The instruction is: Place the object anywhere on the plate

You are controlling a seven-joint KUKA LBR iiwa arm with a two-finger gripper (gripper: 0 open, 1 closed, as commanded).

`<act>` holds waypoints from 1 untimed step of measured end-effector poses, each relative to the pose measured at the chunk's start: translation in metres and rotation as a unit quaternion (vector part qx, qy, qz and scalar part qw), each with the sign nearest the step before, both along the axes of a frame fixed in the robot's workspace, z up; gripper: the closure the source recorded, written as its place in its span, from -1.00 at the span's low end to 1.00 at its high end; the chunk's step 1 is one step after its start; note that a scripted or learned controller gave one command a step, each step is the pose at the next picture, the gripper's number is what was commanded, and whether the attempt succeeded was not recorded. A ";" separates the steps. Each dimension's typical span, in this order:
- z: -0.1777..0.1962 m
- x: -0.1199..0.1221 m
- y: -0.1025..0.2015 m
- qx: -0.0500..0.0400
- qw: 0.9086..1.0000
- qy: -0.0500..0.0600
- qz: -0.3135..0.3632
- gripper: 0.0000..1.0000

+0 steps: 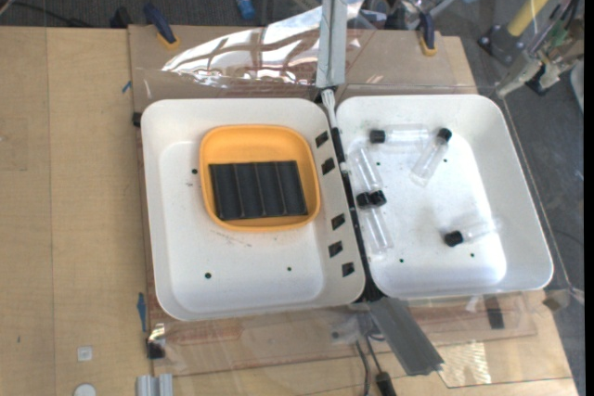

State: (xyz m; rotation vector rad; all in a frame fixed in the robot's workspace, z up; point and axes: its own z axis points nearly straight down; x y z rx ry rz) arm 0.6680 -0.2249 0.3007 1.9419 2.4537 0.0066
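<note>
As seen from above the bench, camera view, one entry per item.

Item 1, left bin (pixel 176 283): shallow, white, holding an orange plate (pixel 215 144) set toward its far side.

Item 2, black ribbed block (pixel 258 190), taken to be the task's object: lies flat on the plate, well inside the rim, so placement looks already met. Four raised panels sit side by side. The long axis runs left to right across the view, tilted very slightly. The grooves run crosswise, far to near. Judged stiff, fairly light and not fragile, with a matt surface unlikely to slip. The best hold would be across the short width, pinching the two long edges near mid-length.

Item 3, right bin (pixel 501 162): white, with several clear tubes with black caps scattered about, among them one near the divider (pixel 367 176) and one toward the near right (pixel 469 232).

Item 4, claw: whether wide, narrow or holding anything cannot be told.
</note>
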 end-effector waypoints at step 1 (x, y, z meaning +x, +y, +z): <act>0.004 -0.001 0.000 0.001 1.000 0.002 -0.020 -1.00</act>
